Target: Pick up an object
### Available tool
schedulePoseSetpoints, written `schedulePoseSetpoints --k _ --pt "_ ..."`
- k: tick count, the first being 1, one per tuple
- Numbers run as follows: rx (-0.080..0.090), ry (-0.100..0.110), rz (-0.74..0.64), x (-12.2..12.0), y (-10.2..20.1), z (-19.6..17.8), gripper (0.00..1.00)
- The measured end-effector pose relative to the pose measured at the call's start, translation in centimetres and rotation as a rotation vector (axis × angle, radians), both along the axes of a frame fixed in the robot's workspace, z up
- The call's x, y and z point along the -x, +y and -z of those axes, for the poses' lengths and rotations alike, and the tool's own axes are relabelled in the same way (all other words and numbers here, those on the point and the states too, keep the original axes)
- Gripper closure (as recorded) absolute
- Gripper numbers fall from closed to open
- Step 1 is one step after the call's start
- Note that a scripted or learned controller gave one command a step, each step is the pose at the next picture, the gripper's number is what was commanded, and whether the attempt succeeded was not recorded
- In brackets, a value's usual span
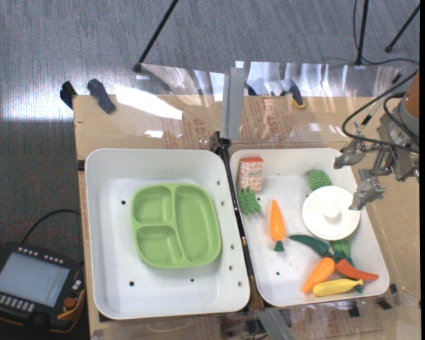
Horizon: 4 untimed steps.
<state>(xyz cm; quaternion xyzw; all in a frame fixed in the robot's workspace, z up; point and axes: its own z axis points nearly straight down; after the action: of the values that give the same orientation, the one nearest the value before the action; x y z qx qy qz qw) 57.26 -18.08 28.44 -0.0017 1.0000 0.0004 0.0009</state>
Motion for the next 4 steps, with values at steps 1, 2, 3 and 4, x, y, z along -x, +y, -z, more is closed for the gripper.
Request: schedulePoseSetpoints --k 1,2,3,4 --pt "-0.005 0.016 -0.054 -0.1 2.0 15.2 0.00" --pt "-0.004 0.008 0.005 0.8 9.9 20.0 0.00" --pt "-0.001 0.000 0.001 0.5 9.9 18.7 1.00" --pt "0.000 -0.011 0.196 -3.1 13.4 5.2 1.00"
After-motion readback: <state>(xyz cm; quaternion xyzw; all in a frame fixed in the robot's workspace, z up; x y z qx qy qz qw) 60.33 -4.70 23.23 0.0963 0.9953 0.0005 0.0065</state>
